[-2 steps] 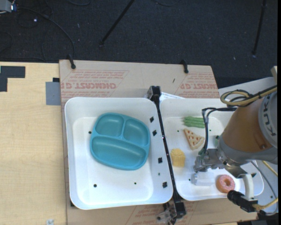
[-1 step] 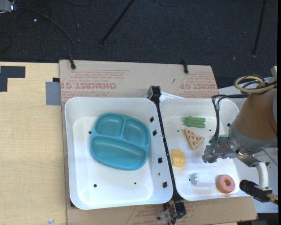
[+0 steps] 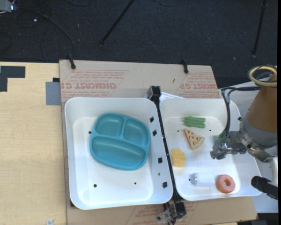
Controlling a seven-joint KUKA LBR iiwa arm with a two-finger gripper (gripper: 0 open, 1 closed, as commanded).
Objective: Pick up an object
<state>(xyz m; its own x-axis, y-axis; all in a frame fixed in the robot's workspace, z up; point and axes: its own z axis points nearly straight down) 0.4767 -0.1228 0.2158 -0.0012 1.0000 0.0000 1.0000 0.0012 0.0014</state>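
Two shallow white bins side by side on the surface (image 3: 28,139), split by a black divider (image 3: 161,144). In the left bin (image 3: 77,182): a blue sectioned plate (image 3: 119,141), flat, near the middle. In the right bin (image 3: 203,193): green beans (image 3: 195,121) toward the far side, a pizza slice (image 3: 194,138) just in front of them, a yellow piece (image 3: 178,157) near the divider, a clear small bottle (image 3: 200,180) on its side toward the front, a pink-frosted donut (image 3: 225,183) just to its right. Claw (image 3: 220,151) low over the right edge of the right bin, apart from every item, pizza slice nearest. Fingers too small and dark to read; open or closed, cannot tell. Nothing visibly gripped. Grey arm (image 3: 264,121) entering from the right.
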